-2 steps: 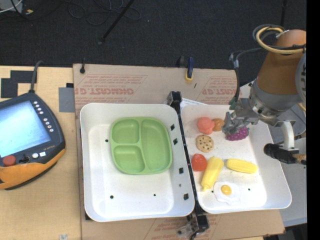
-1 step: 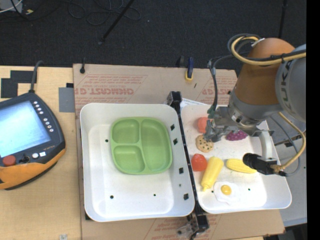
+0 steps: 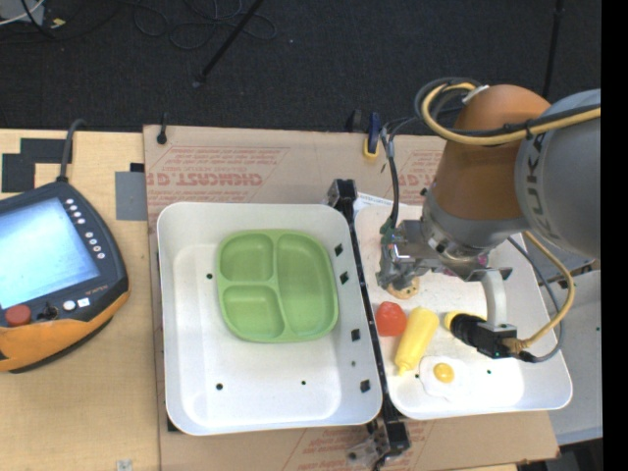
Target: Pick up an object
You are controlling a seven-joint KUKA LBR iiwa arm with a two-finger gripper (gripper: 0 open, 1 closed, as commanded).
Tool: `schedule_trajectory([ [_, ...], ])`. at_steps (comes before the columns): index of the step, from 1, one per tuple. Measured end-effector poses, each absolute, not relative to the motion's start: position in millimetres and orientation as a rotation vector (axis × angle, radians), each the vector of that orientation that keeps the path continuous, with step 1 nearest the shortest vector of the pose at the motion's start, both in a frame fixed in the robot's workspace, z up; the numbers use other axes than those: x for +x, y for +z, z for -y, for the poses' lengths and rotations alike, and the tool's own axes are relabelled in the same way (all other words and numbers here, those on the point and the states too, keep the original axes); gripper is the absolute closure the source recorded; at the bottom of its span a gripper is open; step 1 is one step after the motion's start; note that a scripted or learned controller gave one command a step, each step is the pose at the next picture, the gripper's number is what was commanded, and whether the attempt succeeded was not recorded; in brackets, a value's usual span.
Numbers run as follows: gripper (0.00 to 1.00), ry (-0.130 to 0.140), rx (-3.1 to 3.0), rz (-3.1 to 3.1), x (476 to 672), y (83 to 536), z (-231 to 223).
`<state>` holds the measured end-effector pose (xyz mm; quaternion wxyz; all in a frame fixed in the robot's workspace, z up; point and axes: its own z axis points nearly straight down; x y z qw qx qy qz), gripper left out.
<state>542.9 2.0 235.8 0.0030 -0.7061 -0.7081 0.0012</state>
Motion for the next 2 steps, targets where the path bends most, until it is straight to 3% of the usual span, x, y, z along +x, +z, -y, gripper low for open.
schedule_trajectory([
  [2, 1.0, 0.005, -2.212, 2.222, 508.1, 225, -106],
])
